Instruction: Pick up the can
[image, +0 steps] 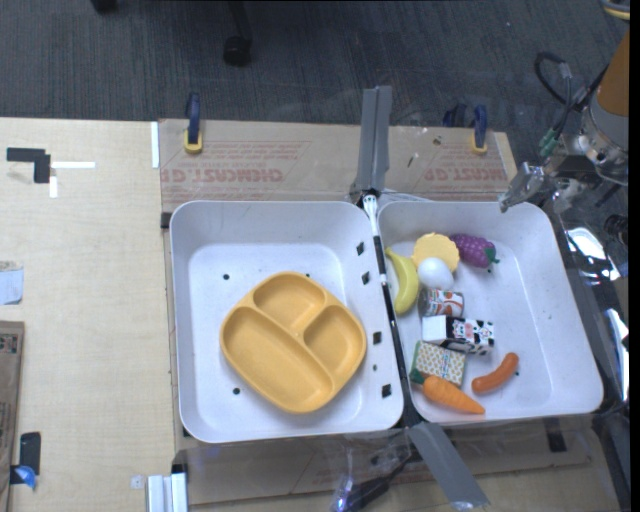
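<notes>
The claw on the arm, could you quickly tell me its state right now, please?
Claw: above the right bin's far right corner, holding nothing; open or shut cannot be told. The can lies in the bin.

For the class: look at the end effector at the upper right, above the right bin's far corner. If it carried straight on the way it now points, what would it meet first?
The end effector seems to point down and left, so it would probably first meet the right bin near its far rim, short of the grapes and the can. Depth is unclear from one slanted view.
</notes>
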